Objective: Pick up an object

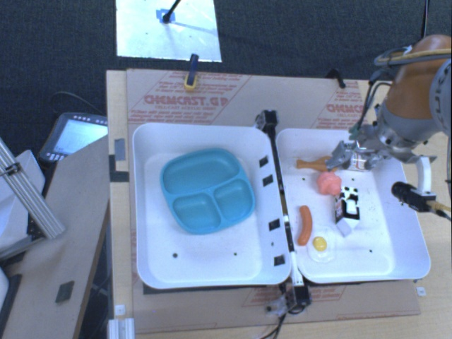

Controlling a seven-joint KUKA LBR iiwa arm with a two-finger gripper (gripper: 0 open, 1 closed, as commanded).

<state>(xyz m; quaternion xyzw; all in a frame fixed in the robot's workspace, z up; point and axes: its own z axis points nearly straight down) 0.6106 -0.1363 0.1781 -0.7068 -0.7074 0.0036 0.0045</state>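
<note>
Gripper hung low over the far part of the right bin, and whether it was spread or pressed together could not be told; nothing could be seen pinched in it. Just below and slightly left of it lay a pink lump, the nearest thing and probably the likeliest target. Immediately to its left a tan drumstick-shaped toy pointed away from it. Further below stood a small black-and-white block, then an orange sausage down and to the left, and a fried egg beyond that.

To do the pick well, the gripper would probably need to centre over one piece alone, since the pink lump, the drumstick and the block sat close together and a sloppy descent could nudge a neighbour. Going straight down on the lump, straddling its widest part, looked the safest choice; the flat egg seemed hardest to catch.

By count: two white bins on the worktop, one blue divided plate in the left bin well away to the gripper's left, and five small toys in the right bin, one of each kind.
</note>
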